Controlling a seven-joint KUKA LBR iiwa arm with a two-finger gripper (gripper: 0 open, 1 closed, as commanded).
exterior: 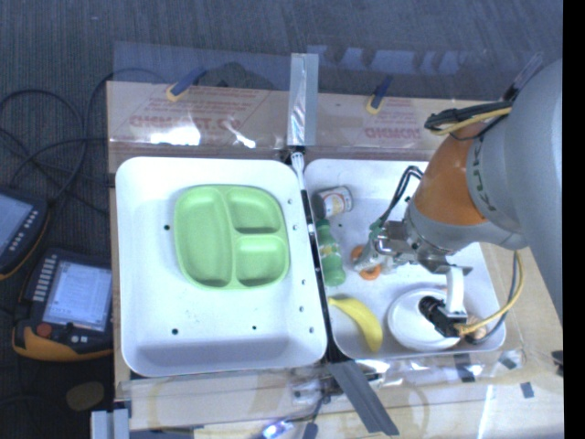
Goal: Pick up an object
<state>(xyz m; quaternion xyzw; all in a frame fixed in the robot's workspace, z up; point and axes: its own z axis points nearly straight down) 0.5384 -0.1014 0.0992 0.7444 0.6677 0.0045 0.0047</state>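
White right bin (366, 176) crowds banana (359, 320), green bottle (330, 259), plate (413, 323) around end effector (377, 250).

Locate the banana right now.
In the camera view the banana lies in the right bin, near its front-left corner, just left of the white bowl and below the green bottle.

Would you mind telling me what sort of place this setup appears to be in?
Probably a robotics lab bench. Two white bins sit side by side on a taped cardboard base, a robot arm reaches over the right bin, and a teach pendant with cables lies on the carpet beside it.
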